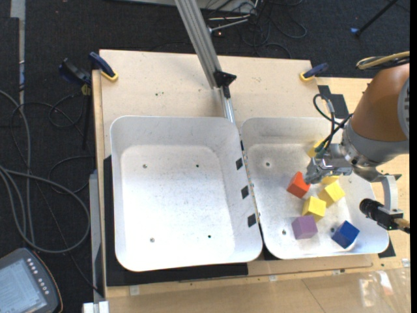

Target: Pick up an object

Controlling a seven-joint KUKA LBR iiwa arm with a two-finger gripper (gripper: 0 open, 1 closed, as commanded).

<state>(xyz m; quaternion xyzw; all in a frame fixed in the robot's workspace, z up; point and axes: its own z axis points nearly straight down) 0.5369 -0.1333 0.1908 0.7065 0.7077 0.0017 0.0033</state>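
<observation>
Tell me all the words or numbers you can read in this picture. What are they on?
None can be read.
The small black tabs along the wall between the two white bins are plain dark marks, too small to show any writing.
The screen device at the lower left corner is too blurred to read.

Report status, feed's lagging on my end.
Gripper low in right bin, beside orange block. Nothing seen held. Yellow blocks crowd close.
</observation>
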